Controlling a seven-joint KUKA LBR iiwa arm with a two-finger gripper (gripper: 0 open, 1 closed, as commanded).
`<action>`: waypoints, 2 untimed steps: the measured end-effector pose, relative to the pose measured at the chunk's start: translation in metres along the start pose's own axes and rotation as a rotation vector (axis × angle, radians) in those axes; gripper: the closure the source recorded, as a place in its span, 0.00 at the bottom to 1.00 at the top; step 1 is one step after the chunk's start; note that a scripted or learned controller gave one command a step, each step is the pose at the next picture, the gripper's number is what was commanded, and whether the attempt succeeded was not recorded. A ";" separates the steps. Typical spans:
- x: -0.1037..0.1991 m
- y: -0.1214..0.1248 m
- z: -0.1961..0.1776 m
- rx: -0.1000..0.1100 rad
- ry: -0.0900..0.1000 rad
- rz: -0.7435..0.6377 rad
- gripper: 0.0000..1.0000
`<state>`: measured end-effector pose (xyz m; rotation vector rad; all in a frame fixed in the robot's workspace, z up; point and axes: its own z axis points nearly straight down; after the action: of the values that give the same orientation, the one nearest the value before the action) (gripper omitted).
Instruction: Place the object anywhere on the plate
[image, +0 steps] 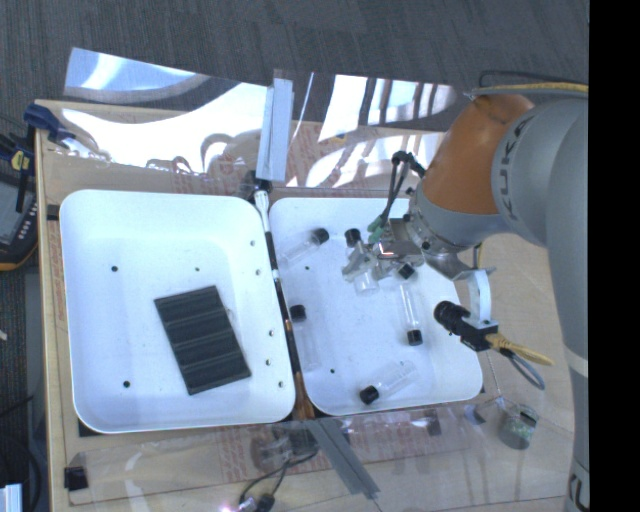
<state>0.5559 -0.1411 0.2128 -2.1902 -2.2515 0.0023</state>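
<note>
Vials (410, 312) are lying beneath the tool (372, 258), its grip impossible to tell; the dark plate (201, 339) far to its side is waiting, bare.

Two white bins (110, 215), a dark ribbed plate (202, 339), seemingly clear black-capped vials (408, 312).
</note>
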 end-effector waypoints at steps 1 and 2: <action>0.171 0.037 0.022 0.002 0.000 -0.084 1.00; 0.170 0.037 0.022 0.001 -0.001 -0.083 0.00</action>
<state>0.5883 0.0296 0.1908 -2.0943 -2.3400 0.0045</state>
